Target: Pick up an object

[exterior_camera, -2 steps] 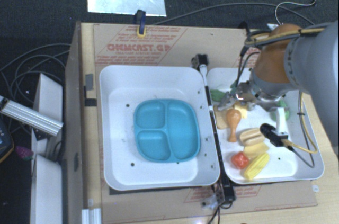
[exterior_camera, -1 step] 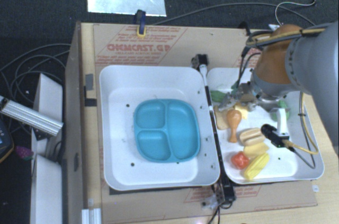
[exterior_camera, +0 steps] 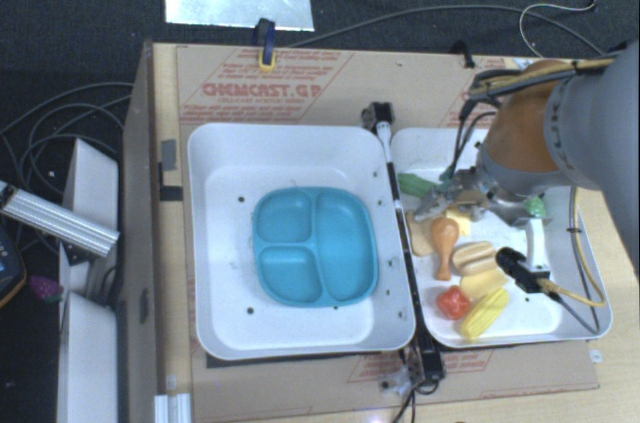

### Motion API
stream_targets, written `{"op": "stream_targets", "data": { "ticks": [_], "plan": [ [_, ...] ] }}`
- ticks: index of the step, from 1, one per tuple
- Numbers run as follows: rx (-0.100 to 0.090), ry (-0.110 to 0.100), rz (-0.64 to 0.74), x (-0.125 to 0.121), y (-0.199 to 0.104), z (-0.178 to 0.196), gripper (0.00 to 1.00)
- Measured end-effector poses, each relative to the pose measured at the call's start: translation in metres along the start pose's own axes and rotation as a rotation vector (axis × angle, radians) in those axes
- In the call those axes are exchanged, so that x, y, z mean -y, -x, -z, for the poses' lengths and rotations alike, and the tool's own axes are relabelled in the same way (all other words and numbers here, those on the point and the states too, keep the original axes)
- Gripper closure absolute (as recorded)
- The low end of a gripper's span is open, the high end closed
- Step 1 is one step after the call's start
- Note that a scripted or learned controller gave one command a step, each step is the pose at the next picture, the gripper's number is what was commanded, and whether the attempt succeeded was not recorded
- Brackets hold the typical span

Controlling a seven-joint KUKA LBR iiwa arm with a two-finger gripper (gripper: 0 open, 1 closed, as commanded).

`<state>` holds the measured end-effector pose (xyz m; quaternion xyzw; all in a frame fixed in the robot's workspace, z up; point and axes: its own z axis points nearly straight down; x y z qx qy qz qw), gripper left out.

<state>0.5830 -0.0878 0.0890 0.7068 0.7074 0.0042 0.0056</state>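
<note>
- Blue plastic divided plate (exterior_camera: 312,246) lies in the left bin (exterior_camera: 225,161), centre-left of the frame, with nothing on it.
- Right bin (exterior_camera: 575,316), centre-right of the frame, holds a huddle of toy food: a green piece (exterior_camera: 418,183) near its upper left, a tan drumstick (exterior_camera: 442,236) below that, a hot-dog bun (exterior_camera: 474,256), a red tomato (exterior_camera: 452,302) and yellow corn (exterior_camera: 484,312) toward the lower edge.
- Grey arm (exterior_camera: 585,126) with its orange band reaches in from the right of the frame, and the gripper (exterior_camera: 447,199) is low over the pile's upper part, just above the drumstick.
- Whether it is spread or closed, or has anything, I cannot tell: the wrist hides it.
- Judged step: the descent or the grasp itself, on the drumstick or the green piece.
- Next move calls for a firm closing on one item and a straight lift; the crowded, smooth, rounded toys could slip or drag neighbours.
</note>
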Motion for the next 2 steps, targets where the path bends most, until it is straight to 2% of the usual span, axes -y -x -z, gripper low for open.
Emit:
{"op": "stream_targets", "data": {
  "ticks": [1,2],
  "plan": [
    [0.012,0.008,-0.007,-0.001,0.008,0.012,1.00],
    [-0.003,-0.010,0.004,0.002,-0.058,0.097,1.00]
  ]
}}
